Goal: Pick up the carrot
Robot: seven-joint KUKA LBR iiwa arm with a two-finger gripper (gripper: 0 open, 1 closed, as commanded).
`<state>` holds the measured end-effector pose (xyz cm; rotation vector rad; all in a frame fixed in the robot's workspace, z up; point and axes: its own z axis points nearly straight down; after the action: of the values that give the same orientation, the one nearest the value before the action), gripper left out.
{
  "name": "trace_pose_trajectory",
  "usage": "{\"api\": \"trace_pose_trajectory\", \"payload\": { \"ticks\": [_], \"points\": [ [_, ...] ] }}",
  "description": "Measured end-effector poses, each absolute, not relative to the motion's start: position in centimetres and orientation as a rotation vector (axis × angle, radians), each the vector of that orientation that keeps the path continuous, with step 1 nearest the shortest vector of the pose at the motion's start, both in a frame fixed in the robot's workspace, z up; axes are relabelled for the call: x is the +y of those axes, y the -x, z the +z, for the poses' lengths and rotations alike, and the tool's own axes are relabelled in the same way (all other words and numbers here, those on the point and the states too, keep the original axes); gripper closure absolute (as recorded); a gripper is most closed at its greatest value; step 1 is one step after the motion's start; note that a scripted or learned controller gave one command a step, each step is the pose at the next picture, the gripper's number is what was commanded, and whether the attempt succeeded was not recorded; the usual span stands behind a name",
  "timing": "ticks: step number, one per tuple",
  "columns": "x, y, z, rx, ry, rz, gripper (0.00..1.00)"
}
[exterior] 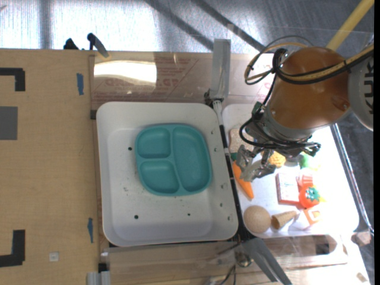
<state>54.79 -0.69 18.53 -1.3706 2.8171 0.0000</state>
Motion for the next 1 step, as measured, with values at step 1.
{"api": "trace_pose_trajectory", "payload": {
  "ticks": [1],
  "points": [
    [-0.79, -53.36, 18.56, 3.027, 0.829, 0.002, 0.0]
  ]
}}
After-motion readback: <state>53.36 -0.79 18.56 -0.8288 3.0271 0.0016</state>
